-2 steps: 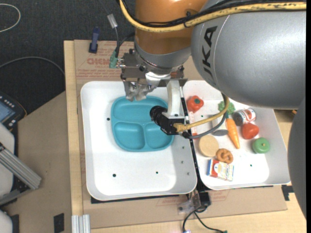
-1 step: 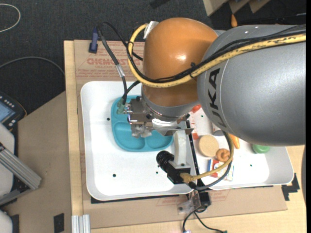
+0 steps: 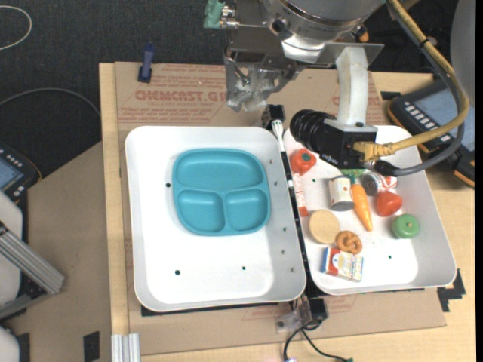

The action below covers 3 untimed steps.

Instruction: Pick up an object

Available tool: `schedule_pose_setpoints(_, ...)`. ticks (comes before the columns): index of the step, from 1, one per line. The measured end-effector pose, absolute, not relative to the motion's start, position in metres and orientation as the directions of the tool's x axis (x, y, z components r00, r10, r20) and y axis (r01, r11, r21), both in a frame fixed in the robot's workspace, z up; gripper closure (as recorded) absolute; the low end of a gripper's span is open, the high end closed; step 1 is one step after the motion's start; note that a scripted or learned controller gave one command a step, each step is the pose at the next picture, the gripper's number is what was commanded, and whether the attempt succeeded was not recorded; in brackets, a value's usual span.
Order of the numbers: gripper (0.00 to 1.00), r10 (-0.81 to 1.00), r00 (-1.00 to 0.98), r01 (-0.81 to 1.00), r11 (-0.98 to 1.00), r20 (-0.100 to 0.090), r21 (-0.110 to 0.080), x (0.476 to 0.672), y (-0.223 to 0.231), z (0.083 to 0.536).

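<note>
The gripper (image 3: pixel 253 81) hangs above the far edge of the bench, beyond both bins, and nothing can be seen between its fingers; whether they are open or shut I cannot tell.

All the pickable things lie nearer the camera and to the right of it, in the right bin (image 3: pixel 430 266). Closest is the tomato (image 3: pixel 303 161) at the bin's near-left corner. Further out come the can (image 3: pixel 340 192), the carrot (image 3: pixel 362 207) with its long axis running away from the gripper, the cookie (image 3: pixel 324 225), the pretzel (image 3: pixel 348 241) and the green piece (image 3: pixel 405 226).

Directly below-left of the gripper sits the blue tray (image 3: pixel 221 191) in the left bin (image 3: pixel 151 277).
</note>
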<state>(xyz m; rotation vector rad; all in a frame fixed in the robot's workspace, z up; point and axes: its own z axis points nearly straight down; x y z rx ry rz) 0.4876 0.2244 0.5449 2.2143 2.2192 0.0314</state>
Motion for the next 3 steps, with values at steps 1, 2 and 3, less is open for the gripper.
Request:
schedule_pose_setpoints(1,1.0,1.0,0.001,1.0,-0.001,-0.008,-0.018,0.477,0.224,0.336)
schedule_pose_setpoints(2,1.0,1.0,0.001,1.0,-0.001,0.001,0.001,0.479,0.225,0.356)
schedule_pose_setpoints(3,1.0,1.0,-0.002,1.0,0.002,0.01,0.019,0.48,0.224,0.546)
